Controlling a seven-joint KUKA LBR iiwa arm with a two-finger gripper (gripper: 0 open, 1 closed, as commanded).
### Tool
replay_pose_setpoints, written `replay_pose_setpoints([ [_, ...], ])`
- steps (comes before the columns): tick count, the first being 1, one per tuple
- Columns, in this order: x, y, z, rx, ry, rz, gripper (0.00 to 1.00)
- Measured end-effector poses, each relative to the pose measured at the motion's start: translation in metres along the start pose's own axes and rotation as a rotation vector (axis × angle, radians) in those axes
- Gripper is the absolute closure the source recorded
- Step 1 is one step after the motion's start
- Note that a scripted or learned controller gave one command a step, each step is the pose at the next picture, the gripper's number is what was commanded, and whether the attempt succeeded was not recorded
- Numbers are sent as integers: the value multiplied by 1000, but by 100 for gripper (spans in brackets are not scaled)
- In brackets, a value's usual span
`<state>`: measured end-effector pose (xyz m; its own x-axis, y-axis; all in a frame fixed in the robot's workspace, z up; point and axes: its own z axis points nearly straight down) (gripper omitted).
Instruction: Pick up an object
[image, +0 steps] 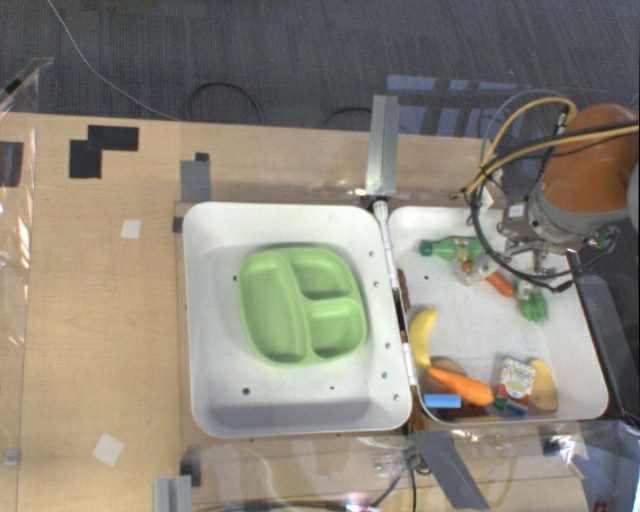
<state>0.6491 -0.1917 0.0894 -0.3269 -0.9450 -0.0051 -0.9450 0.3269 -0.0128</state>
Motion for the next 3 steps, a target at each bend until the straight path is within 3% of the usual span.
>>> replay_pose_setpoints([
  [2,25,53,-1,0,0,-53,0],
  [3,-57,42,0,0,-4,-105,0],
])
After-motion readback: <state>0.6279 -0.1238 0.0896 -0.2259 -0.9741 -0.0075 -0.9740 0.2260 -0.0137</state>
